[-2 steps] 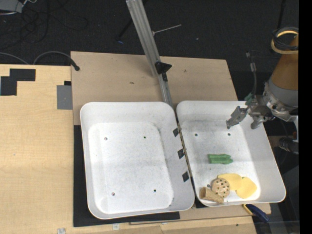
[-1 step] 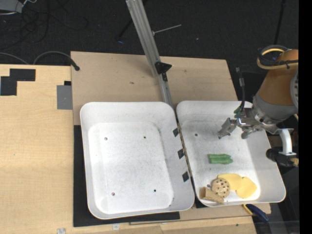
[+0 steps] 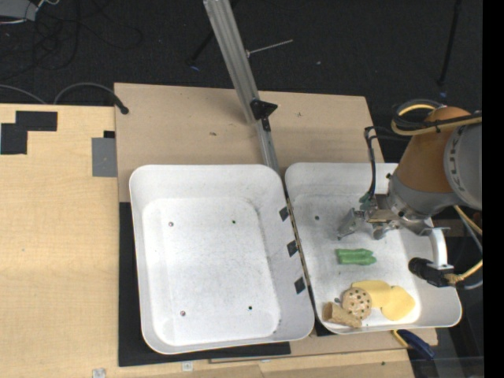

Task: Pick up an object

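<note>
2 white bins (image 3: 157,187) are sitting side by side, and the gripper (image 3: 356,225), fingers spread wide and holding nothing, is hovering in the right one just above the green piece (image 3: 355,255), needing centring before closing.

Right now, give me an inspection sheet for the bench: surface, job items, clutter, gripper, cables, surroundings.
Surface: two white bins side by side, left bin and right bin, on a tan board.
Job's things: green object, yellow pieces, round spotted piece, all in the right bin's near half.
Clutter: nothing seen.
Gripper: gripper over the right bin, just behind the green object; nothing seen between its fingers.
Cables: yellow and black cables at the arm.
Surroundings: metal rail slanting behind the bins; dark floor with loose wires.
</note>
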`<state>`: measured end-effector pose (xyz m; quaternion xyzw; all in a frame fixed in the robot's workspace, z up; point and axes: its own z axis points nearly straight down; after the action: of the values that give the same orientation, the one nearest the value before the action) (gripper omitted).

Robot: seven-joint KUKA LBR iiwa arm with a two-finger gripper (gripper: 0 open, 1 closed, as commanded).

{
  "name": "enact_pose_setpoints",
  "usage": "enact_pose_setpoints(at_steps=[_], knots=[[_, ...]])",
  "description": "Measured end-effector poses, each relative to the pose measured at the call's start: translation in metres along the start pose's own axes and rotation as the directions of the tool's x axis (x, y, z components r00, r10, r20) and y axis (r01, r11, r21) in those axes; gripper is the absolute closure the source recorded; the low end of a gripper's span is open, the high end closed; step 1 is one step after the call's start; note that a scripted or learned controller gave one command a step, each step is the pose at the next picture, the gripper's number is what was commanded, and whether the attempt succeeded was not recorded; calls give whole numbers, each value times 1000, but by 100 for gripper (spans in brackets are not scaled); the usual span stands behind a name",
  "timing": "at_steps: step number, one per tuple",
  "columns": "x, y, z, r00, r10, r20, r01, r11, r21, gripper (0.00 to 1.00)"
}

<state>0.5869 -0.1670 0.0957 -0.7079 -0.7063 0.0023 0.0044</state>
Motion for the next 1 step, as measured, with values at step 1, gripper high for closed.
enact_pose_setpoints(at_steps=[1], knots=[[-2, 1, -14, 1000, 7, 2, -7, 1000, -6, 100]])
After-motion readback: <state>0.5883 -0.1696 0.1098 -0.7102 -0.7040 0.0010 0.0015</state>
